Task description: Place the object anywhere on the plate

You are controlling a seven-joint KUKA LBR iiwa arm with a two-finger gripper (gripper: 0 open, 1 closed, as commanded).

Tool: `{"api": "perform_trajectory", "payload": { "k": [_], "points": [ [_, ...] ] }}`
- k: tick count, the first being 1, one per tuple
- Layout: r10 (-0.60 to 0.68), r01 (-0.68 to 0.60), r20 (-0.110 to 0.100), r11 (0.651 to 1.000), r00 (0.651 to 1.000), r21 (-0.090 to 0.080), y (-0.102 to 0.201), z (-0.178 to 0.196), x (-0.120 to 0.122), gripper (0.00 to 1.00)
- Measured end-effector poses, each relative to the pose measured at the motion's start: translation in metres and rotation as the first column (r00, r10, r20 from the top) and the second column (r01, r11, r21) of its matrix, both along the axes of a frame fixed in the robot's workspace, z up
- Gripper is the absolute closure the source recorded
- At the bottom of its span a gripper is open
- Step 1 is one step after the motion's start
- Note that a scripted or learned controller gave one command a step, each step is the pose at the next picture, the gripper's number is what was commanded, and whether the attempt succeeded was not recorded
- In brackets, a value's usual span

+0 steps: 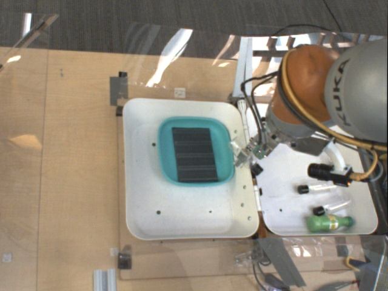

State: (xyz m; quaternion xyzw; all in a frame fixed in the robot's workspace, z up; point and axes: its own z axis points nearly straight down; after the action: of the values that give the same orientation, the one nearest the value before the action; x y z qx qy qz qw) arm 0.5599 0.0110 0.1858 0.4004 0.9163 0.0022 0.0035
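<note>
"KUKA" on grey arm (362,86) (sideways)

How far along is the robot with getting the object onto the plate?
Looks done: a dark ribbed slab lies flat on the teal plate in the left bin, though it may not be the task object. In hand: the gripper hovers beside the plate's right rim, nothing visibly carried. Left: a green bottle and small items lie in the right bin.
</note>
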Motion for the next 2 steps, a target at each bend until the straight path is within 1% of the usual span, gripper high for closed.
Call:
{"api": "perform_trajectory", "payload": {
  "k": [1,2],
  "points": [
    [0.075,-0.075,0.0,0.997,0.997,-0.001,0.028,0.034,0.08,1.0],
    [0.325,-0.325,-0.001,0.946,0.946,-0.001,0.09,0.0,0.049,1.0]
  ]
}}
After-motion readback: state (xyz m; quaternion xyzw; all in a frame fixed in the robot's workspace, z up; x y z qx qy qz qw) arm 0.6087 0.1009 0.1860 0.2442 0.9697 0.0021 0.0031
